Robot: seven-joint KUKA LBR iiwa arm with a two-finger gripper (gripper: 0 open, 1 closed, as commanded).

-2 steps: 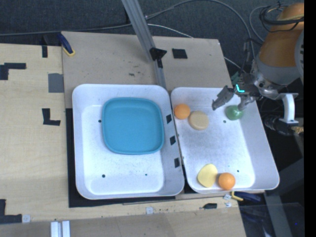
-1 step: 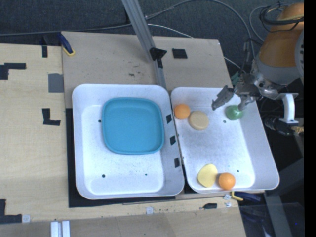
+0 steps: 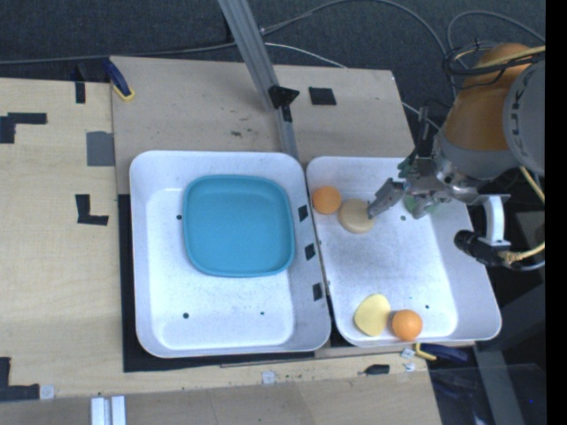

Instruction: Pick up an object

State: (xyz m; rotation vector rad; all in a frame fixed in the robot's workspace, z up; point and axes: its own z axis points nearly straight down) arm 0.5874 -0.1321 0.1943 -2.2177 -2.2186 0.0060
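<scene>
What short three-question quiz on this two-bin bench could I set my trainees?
1. True or false: the blue plate lies in the left bin.
2. How many orange balls sit in the right bin?
3. Which thing lies nearest the gripper? A) beige round object B) yellow object C) blue plate

Key:
1. True.
2. Two: one near the far left corner, one by the near edge.
3. A.
</scene>
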